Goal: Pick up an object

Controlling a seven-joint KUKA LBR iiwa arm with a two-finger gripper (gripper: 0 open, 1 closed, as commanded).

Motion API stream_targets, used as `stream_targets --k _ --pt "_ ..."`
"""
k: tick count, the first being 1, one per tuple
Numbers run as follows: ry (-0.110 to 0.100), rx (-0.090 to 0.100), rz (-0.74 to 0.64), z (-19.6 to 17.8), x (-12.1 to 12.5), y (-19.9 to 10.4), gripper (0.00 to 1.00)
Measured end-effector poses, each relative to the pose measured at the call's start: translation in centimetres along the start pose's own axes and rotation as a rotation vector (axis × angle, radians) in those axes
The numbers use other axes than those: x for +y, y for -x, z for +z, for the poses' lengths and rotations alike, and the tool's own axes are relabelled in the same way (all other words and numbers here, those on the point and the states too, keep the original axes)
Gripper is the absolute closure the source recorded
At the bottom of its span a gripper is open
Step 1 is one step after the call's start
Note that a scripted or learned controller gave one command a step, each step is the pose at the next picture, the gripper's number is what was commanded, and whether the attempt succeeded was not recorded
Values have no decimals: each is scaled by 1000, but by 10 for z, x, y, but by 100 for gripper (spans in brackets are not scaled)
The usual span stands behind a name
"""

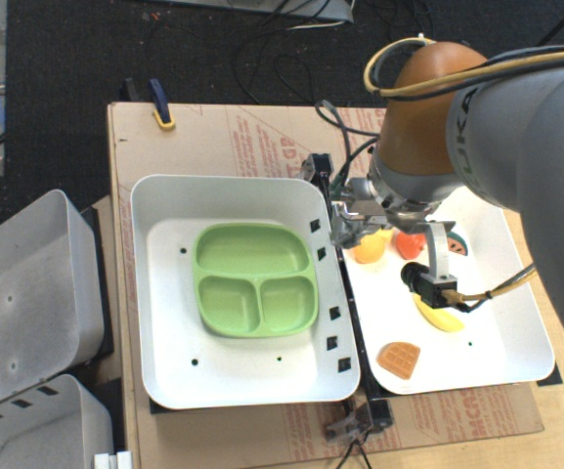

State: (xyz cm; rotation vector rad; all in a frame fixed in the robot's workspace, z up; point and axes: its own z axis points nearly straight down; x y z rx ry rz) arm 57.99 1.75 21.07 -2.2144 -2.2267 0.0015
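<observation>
Though the wrist hides whether it is spread or pressed together, the hand [384,225] hangs low over the far, view-left corner of the right-hand shallow white plastic bin [516,355], with nothing visibly gripped. Just beside it in that corner lie a small yellow-orange toy fruit [368,251] and a round red toy piece [411,244]. A yellow toy banana [440,318] lies mid-bin and a tan waffle-like piece [399,360] near the bin's front edge. The pick looks not yet made: gripping and lifting remain.
</observation>
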Motion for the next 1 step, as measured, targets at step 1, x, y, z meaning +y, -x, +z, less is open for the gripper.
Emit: stream_targets --k 1 --pt "3 1 -2 -10 7 -45 100"
